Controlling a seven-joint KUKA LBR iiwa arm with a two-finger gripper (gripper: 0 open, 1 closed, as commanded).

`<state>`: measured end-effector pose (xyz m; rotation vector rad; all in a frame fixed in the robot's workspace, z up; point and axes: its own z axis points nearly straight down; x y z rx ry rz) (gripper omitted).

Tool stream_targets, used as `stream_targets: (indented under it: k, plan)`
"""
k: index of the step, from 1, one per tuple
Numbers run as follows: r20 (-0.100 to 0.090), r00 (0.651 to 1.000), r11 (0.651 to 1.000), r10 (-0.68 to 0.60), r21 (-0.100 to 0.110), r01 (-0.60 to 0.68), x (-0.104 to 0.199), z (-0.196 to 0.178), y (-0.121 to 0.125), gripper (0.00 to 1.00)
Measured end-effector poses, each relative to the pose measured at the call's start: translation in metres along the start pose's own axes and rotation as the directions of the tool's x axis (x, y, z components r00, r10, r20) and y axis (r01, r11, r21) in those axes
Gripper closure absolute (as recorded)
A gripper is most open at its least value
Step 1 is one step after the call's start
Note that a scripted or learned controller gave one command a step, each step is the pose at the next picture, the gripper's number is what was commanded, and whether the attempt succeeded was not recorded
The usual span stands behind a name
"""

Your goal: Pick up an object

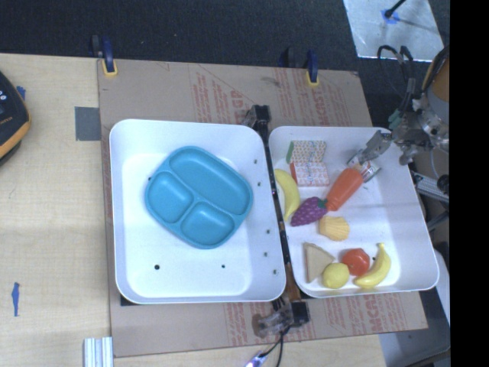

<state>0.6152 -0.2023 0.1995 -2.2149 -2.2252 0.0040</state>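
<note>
While cardboard covers the wooden bench, the tool sits at the carrot, grip unclear.

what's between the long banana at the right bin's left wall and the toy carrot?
In the camera view, purple grapes lie between the banana and the carrot, low in the gap, touching the banana's lower end. Above them is bare floor of the right bin.

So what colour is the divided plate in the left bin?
Light blue; the divided plate shows best in the camera view, lying in the white left bin.
</note>
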Motion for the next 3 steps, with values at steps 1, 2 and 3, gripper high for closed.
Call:
stream_targets:
  k: [1, 2, 3]
  plan:
    - [0.002, 1.000, 1.000, 0.000, -0.009, 0.000, 0.031, 0.103, 0.017, 0.00]
    - [0.000, 1.000, 1.000, 0.001, 0.001, -0.001, 0.056, 0.108, -0.037, 0.00]
    - [0.001, 1.000, 1.000, -0.001, 0.002, 0.001, 0.055, 0.097, -0.037, 1.00]
